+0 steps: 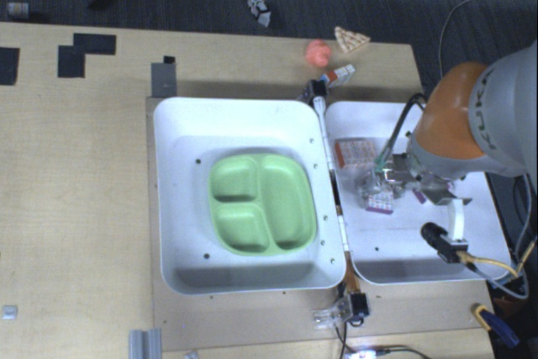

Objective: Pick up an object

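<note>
Arm reaching in from the right edge, gripper low in the right bin.

Wrist with orange band at right centre of the frame, above the right bin's middle. Directly beneath the gripper, a small clear packet with purple print, touching or just below it; impossible to tell whether clenched or released. Just above, toward the bin's upper left, a flat red-patterned packet. In the left bin, centre of frame, a pale green divided tray with three compartments, lying flat. On the bench beyond the bins, top centre, a pink ball beside a triangular wedge.
</note>
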`<action>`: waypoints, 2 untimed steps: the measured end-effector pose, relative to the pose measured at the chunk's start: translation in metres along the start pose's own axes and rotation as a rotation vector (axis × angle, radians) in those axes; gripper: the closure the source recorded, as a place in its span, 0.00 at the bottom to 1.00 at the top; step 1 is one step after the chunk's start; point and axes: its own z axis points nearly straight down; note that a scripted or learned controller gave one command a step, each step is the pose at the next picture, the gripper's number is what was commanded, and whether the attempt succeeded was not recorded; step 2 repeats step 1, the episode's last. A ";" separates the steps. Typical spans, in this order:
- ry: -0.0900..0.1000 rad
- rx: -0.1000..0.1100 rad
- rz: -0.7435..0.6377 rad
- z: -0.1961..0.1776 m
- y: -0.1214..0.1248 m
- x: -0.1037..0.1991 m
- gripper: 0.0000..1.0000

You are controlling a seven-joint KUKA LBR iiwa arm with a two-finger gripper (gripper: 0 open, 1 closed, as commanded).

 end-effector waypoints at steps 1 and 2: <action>0.002 0.011 -0.001 -0.087 -0.043 0.057 1.00; 0.002 0.011 -0.001 -0.087 -0.043 0.057 1.00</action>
